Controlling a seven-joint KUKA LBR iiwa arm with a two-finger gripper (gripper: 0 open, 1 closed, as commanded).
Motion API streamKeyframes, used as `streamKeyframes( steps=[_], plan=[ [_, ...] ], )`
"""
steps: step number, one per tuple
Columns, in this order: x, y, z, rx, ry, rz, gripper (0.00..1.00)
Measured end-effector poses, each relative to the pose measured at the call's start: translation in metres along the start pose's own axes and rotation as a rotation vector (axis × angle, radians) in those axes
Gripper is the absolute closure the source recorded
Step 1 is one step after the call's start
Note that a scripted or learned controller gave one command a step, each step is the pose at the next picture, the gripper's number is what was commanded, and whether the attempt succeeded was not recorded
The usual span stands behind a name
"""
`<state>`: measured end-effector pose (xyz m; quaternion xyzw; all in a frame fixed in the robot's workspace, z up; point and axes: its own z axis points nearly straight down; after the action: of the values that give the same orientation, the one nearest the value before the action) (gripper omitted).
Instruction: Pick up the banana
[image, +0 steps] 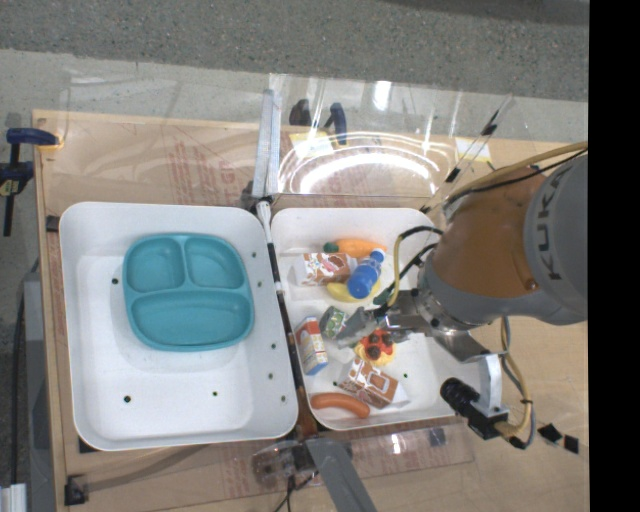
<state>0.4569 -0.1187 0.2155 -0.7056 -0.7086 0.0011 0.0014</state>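
Note:
The banana (339, 292) is a yellow piece lying in the middle of the right bin (285, 225), partly covered by a blue bottle (365, 275) on its right end. My gripper (362, 328) reaches in from the right and hovers low just below and to the right of the banana, over a small green and white item (333, 321). Nothing yellow shows at its tip. The grey and orange arm (500, 250) hides the bin's right side.
The right bin also holds an orange carrot (356, 245), a snack packet (327, 266), a small red-labelled bottle (313, 347), a red and yellow toy (378, 346), a brown packet (370, 381) and a sausage (340, 404). A teal divided plate (188, 290) lies in the left bin (90, 400).

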Motion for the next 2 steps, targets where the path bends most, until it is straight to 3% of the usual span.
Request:
streamKeyframes(
  steps=[1,2],
  plan=[
    [-0.029,0.084,-0.021,-0.002,-0.002,0.1,0.0],
    [-0.072,0.139,0.071,-0.001,-0.001,0.228,0.0]
  ],
)
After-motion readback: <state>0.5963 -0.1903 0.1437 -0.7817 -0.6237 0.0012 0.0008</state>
